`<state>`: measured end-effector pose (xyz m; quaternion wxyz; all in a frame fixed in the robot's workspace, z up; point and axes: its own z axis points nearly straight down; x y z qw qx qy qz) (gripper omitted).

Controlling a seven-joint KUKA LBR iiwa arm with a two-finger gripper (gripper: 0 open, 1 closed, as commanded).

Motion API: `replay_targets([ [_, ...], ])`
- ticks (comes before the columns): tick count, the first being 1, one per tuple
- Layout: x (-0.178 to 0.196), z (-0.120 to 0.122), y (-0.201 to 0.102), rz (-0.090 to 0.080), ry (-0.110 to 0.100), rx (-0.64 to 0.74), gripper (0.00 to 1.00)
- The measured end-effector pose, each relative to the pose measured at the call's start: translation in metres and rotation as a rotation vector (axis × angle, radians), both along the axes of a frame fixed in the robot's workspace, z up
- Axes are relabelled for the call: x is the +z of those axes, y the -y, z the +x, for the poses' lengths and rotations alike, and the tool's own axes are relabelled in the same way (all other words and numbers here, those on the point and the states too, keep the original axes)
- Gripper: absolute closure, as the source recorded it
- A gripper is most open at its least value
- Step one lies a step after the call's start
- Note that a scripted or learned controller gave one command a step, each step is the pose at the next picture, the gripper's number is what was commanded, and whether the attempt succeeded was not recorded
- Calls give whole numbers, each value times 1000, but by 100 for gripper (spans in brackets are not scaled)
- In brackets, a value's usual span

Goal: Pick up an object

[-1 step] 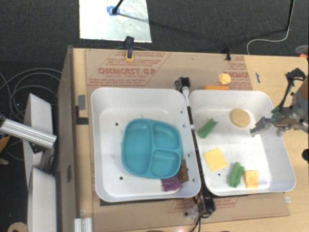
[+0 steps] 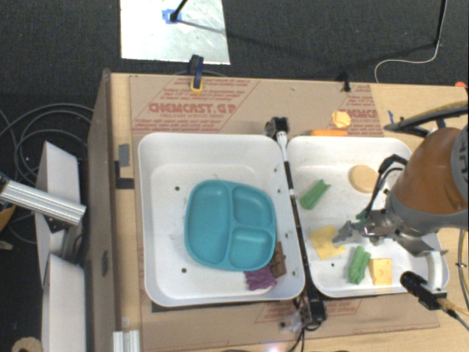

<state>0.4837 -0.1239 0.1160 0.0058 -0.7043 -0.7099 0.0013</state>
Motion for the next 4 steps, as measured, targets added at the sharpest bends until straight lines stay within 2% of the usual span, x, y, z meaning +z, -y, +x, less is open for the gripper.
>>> replay_targets([
  [1,37,62,31,-10,19,-2,0],
  [2,-24,-1,-42,0,1,1,0],
  [3,-31,87,16,-11,20,-3,0],
  [4,81,191,84,-16,31,-2,0],
])
